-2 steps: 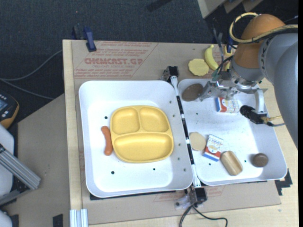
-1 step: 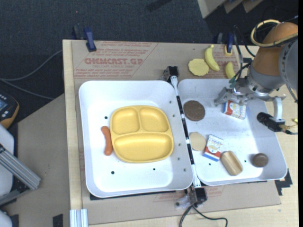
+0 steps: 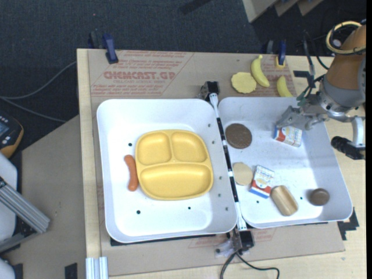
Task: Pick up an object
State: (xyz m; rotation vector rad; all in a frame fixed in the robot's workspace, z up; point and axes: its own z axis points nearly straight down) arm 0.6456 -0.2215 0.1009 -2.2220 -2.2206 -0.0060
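Note:
My gripper [image 3: 297,122] hangs over the far part of the right bin [image 3: 334,161], its fingers spread open with nothing between them. Just below it, toward the front, lies a small white carton with red and blue print [image 3: 289,136]. A second small carton [image 3: 263,181] lies nearer the front, beside a tan bread roll [image 3: 284,200]. The same bin also holds a dark brown disc [image 3: 238,136], a pale round biscuit [image 3: 242,173] and a small brown ball [image 3: 318,197].
The left bin [image 3: 116,127] holds a yellow divided plate [image 3: 173,163] with an orange sausage [image 3: 132,172] beside it. Behind the right bin, on the bench, lie two bananas [image 3: 260,72] [image 3: 283,86] and a yellow round piece [image 3: 243,82]. The arm's orange band [image 3: 344,68] stands at the right.

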